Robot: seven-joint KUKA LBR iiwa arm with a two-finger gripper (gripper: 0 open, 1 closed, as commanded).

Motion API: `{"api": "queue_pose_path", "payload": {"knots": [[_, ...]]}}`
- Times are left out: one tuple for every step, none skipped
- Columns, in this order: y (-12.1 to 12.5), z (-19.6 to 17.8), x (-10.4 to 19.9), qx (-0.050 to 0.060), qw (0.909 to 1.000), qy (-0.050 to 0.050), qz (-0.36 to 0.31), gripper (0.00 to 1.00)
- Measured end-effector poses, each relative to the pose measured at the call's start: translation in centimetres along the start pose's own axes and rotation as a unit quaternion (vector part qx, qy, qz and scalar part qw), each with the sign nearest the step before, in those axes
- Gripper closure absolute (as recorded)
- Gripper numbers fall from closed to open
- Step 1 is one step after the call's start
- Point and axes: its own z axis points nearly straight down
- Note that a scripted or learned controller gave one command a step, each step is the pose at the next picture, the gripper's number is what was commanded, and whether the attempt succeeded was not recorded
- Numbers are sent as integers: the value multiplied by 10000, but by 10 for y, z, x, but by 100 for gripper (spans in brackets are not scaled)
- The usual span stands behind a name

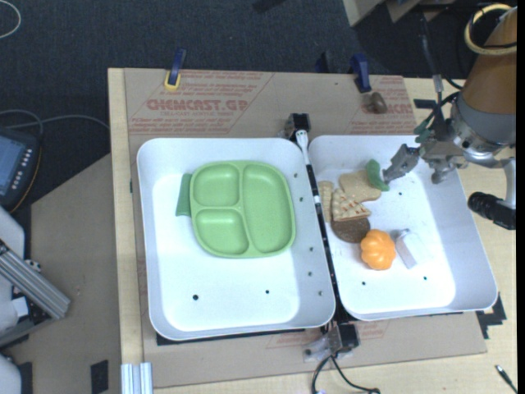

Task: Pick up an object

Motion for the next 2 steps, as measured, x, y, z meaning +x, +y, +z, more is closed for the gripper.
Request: {"api": "queue_pose_path", "payload": {"knots": [[3, -8, 0, -72, 10000, -11, -13, 0], [-1, 44, -9, -45, 10000, -6, -7, 0]]}}
